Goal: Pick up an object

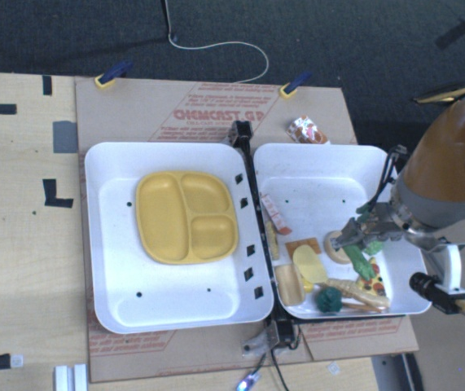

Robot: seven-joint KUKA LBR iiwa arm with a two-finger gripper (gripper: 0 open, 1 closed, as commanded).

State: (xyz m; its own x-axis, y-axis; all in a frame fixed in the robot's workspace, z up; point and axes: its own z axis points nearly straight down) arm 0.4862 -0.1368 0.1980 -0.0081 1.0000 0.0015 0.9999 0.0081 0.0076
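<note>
Camera view: the fingers [348, 241] hang over the right bin's [313, 169] toys, spread unclear.

Cardboard sheet [216, 108] with red lettering under the two bins, yellow-and-blue clamps [111, 73] at its far corners, white cable [216, 46] looping on dark carpet [338, 23], crumpled wrapper [305, 129] behind the right bin

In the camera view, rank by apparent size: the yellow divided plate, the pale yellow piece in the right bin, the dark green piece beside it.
1. Yellow divided plate, by far the largest.
2. Pale yellow piece.
3. Dark green piece, only slightly smaller than the pale yellow one.
</note>
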